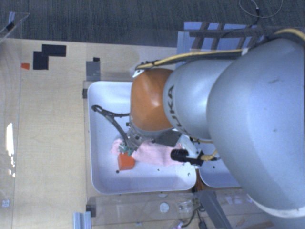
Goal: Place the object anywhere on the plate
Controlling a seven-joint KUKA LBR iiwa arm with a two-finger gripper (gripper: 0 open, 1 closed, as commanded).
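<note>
The tool [127, 149], its grip impossible to tell from here, sits right over the orange block [126, 162], touching the pink plate's [155, 154] left edge.

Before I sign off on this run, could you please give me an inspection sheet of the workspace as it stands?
Surface: wooden bench bearing a white bin.
Job's things: orange object lying at the edge of the pink plate in the bin.
Clutter: black markers on the bench.
Grippers: claw down over the orange object; grip not discernible.
Cables: yellow cable along the arm; black hose in the bin.
Surroundings: dark carpet.
</note>
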